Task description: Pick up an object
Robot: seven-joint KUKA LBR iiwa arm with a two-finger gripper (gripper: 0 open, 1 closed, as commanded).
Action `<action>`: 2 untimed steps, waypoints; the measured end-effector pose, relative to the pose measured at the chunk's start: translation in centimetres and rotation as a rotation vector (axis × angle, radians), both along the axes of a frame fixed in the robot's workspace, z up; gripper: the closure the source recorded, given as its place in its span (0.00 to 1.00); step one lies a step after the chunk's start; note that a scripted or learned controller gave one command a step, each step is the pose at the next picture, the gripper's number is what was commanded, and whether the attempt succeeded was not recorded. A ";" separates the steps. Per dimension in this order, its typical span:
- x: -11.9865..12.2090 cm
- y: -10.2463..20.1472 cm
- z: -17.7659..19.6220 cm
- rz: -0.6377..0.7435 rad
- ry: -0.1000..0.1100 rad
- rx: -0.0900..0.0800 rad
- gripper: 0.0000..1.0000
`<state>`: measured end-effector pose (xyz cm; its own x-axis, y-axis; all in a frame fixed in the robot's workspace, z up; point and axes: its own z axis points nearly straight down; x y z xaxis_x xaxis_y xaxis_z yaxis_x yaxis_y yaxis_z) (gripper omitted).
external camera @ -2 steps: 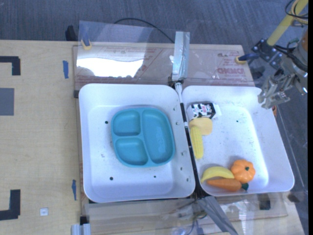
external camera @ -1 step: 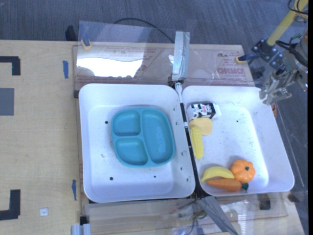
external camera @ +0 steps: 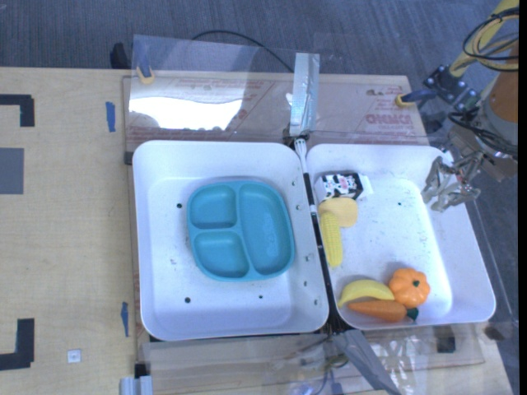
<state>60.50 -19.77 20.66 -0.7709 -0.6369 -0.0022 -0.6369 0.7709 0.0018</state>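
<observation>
- Hand [external camera: 449, 189] poised over the right rim of the right bin [external camera: 469, 253], fingers spread apart and pointing down, nothing between them.
- Judged as the approach step: no object reached yet, pick still to be made.
- Nearest candidates well to the hand's left and toward the near edge: corn cob [external camera: 333, 235] against the bin's left wall, long axis running front to back, blunt top end toward the far side, just beside a small black-and-white carton [external camera: 341, 186].
- At the near wall, a cluster touching one another: banana [external camera: 365, 290], carrot [external camera: 380, 309] lying left to right, small orange pumpkin [external camera: 409, 286] (stem end up).
- Next move calls for travel inward over one piece, fingers set across its narrow width, then descent.
- Left bin [external camera: 165, 286] holding a blue divided plate [external camera: 240, 230].
</observation>
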 end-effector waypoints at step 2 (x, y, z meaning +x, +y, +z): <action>-10.4 1.2 -8.1 0.057 0.002 0.001 0.00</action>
